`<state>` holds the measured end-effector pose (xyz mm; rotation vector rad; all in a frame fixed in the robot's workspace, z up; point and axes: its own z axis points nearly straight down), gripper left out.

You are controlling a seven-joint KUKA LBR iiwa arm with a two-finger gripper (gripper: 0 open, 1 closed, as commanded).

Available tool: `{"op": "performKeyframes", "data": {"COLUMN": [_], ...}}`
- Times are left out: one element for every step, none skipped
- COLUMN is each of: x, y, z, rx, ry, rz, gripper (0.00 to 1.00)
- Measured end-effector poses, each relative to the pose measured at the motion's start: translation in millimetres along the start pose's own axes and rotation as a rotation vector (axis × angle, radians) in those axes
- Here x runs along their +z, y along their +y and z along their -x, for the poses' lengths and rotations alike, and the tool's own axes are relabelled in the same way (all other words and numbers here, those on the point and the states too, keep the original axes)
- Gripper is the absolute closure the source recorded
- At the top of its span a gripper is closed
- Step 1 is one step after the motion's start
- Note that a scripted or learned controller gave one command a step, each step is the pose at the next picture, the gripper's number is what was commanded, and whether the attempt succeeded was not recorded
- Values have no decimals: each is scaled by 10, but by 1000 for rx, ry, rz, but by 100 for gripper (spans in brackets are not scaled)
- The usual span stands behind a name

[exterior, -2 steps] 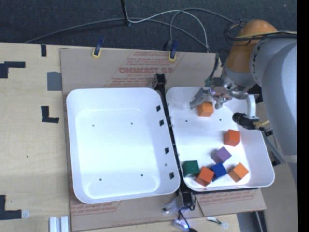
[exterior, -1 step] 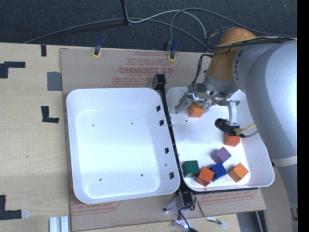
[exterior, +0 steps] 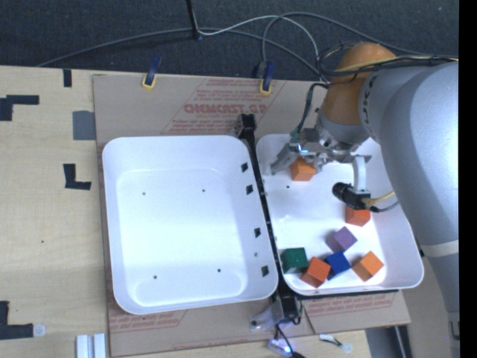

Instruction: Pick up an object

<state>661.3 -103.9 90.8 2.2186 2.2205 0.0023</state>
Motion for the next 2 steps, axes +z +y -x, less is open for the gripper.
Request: {"op": "performKeyframes", "data": {"x": [-4, 2], "y": [84, 31], "z": [-76, -122], "rx": [2, 1], "ry": [-1, 0], "rz": [-1, 0], "gripper": [0, 0]}}
